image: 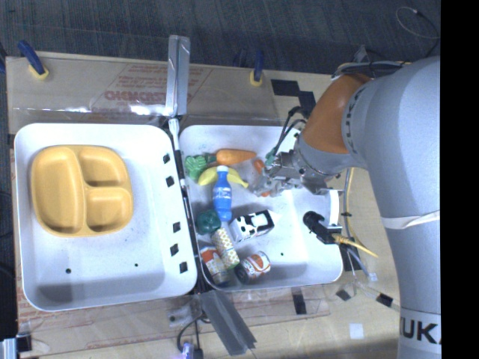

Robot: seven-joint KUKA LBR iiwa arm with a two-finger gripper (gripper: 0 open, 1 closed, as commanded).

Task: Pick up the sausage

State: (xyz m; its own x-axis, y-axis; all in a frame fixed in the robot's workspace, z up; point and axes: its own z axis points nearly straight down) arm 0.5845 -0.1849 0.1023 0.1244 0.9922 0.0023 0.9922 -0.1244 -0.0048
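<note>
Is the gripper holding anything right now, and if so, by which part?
Cannot be told: the two-finger gripper is low in the right white bin beside the orange sausage, but its tips are too blurred to judge.

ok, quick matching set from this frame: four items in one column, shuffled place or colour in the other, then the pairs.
Items:
1. yellow divided tray
2. blue bottle
3. orange carrot-shaped piece
4. claw

Descriptions:
A. lies near the far wall of the right bin
B. sits alone in the left bin
C. low over the right bin, at the end of the arm
D. white cap, among the clutter in the right bin

Pairs: 1-B, 2-D, 3-A, 4-C
</note>
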